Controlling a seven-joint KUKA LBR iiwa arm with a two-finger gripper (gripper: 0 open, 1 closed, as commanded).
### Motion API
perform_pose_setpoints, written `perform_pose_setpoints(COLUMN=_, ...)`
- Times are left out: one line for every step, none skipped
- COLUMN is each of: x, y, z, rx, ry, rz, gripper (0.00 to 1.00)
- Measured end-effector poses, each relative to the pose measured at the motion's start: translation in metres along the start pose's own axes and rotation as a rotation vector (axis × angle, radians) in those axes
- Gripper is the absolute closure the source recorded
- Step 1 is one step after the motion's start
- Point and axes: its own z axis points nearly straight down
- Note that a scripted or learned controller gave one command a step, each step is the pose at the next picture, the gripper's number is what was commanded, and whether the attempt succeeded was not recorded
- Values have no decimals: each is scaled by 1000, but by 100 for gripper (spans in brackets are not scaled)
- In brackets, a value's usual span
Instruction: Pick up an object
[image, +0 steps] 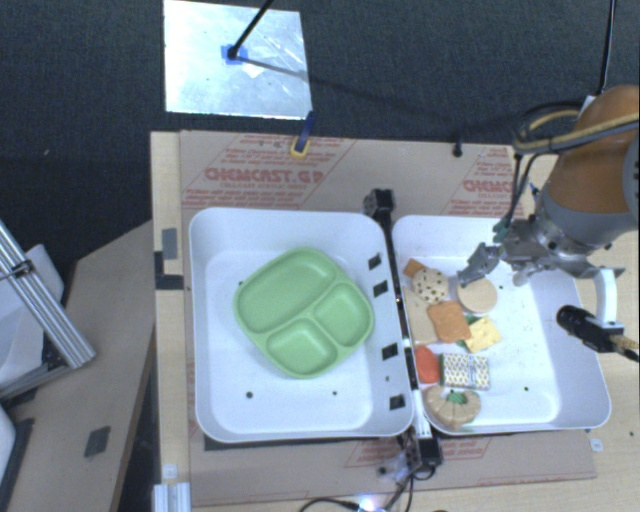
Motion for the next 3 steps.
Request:
perform_pose_setpoints(x=0, y=0, z=4, rx=2, ry=0, rz=9, gripper=0)
perform_pose_setpoints(x=-6, y=1, z=45, rx=-3, ry=-1, rz=10, gripper=0)
perform_pose_setpoints(x=-3, y=-1, z=87, rx=0, ry=-1, rz=12, gripper=0)
